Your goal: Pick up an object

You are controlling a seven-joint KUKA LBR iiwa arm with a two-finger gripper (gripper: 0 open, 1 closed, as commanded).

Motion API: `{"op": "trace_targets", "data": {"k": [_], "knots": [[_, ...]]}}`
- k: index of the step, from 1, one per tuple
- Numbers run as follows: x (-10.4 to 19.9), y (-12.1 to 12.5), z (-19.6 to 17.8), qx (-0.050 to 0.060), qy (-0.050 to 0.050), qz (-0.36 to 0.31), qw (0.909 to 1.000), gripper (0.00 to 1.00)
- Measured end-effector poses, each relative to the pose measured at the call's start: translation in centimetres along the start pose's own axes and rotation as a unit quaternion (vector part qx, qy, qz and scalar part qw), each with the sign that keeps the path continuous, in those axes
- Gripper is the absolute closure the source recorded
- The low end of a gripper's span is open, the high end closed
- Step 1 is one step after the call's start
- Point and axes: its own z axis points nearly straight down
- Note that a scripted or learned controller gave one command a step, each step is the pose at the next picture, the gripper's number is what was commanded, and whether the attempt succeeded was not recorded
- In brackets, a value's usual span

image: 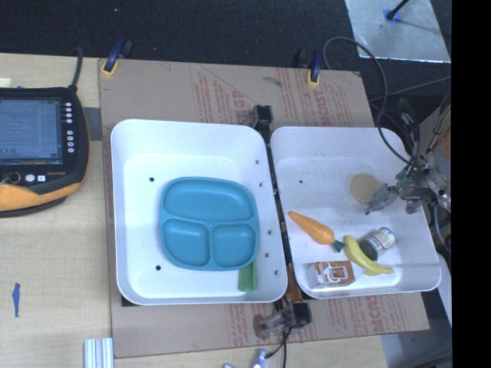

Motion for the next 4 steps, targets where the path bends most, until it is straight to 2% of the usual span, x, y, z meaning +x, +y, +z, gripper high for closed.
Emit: {"op": "trace_targets", "data": {"k": [1,2,3,4], "knots": [[2.9,3.7,6.9,0.002,0.0,-0.002,1.0,0.0],[0.6,-5.2,-1.5,0.0,0.0,0.0,1.0,0.0],[3.7,-3.8,5.4,-0.001,-0.001,-0.001,1.0,0.0],[3.6,-3.8,4.4,0.0,-0.002,-0.004,1.0,1.0]]}}
